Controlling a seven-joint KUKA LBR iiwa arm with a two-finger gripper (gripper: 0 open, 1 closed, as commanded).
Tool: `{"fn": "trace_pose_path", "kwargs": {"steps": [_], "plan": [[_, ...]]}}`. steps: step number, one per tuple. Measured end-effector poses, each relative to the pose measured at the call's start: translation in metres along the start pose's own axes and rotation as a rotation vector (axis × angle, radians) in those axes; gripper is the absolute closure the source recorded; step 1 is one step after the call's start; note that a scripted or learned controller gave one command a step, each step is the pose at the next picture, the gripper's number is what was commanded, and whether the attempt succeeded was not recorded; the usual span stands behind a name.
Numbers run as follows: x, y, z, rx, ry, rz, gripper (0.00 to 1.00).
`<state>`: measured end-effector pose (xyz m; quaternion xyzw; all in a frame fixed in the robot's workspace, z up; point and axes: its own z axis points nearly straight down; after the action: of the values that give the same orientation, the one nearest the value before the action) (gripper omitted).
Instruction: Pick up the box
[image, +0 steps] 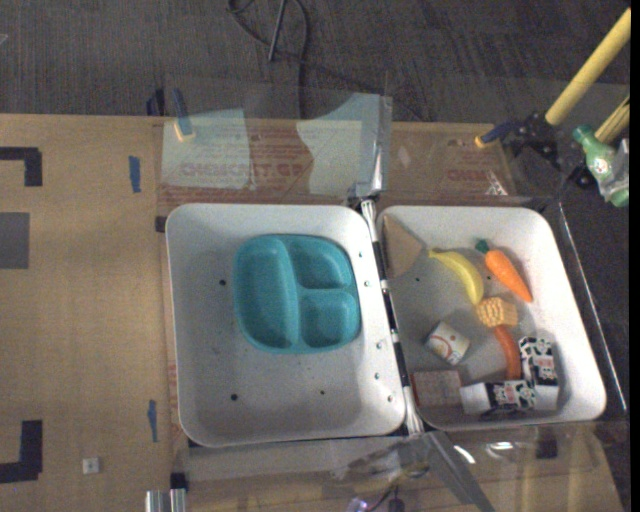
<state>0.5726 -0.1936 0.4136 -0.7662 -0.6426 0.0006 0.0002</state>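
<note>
Two white bins sit side by side on the tabletop. The left bin holds one teal plate with three compartments. The right bin holds one brown box lying in its near-left corner, just beside two cow-patterned cartons. Further back lie one banana, one carrot, one small white cup and one ridged orange piece.

Faint reddish lettering on the clear plastic sheet behind the bins shows reversed and is too blurred to read
</note>
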Motion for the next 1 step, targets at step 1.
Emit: {"fn": "trace_pose_path", "kwargs": {"steps": [1], "plan": [[0.0003, 0.0001, 0.0, 0.0, 0.0, -0.001, 0.0]]}}
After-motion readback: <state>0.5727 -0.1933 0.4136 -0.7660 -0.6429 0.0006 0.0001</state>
